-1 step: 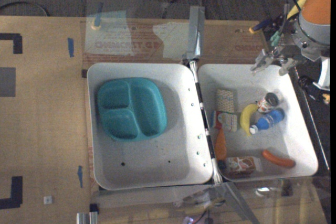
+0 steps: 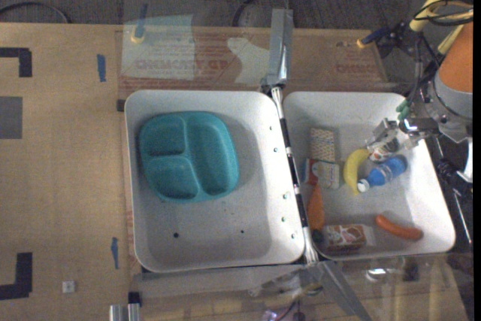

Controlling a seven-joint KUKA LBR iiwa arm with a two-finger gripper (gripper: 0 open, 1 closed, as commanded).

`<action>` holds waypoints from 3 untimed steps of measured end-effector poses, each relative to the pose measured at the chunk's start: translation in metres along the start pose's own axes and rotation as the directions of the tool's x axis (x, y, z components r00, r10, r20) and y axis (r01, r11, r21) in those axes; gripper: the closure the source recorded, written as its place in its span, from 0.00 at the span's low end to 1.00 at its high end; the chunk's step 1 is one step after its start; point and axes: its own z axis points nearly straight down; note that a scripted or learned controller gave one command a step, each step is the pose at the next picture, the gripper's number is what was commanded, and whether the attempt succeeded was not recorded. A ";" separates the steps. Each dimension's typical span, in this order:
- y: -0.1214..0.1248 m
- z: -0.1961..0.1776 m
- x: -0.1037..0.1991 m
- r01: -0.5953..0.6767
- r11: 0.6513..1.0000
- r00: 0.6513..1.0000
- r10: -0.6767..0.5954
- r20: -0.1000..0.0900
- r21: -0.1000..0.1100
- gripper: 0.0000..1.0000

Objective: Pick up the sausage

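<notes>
Nearest the camera, along the right bin's (image 2: pixel 443 237) front wall, lie a small printed carton in red and white (image 2: pixel 344 236) and the orange-red sausage (image 2: pixel 399 228), which rests on the bin floor near the front right corner, well apart from the gripper (image 2: pixel 388 137). The grey arm with its orange band (image 2: pixel 458 71) reaches in from the right, the metal gripper tilted down over the bin's upper right part, just above a blue plastic bottle with a white cap (image 2: pixel 382 172); whether its jaws are open or shut cannot be told, and nothing is seen held. Beside the bottle lies a yellow banana (image 2: pixel 352 168), then a small pale box (image 2: pixel 322 143), a red-and-white packet (image 2: pixel 323 173) and an orange carrot (image 2: pixel 316 208). The left bin (image 2: pixel 225 244) bears a teal divided plastic plate (image 2: pixel 188 155). No lettering can be read.
</notes>
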 end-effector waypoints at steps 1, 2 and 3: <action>-0.088 0.110 -0.005 0.003 1.000 1.000 -0.003 0.001 -0.007 0.00; -0.087 0.109 -0.041 0.152 0.988 0.988 -0.153 -0.008 -0.006 0.00; -0.087 0.098 -0.047 0.145 0.989 0.989 -0.145 0.006 -0.014 1.00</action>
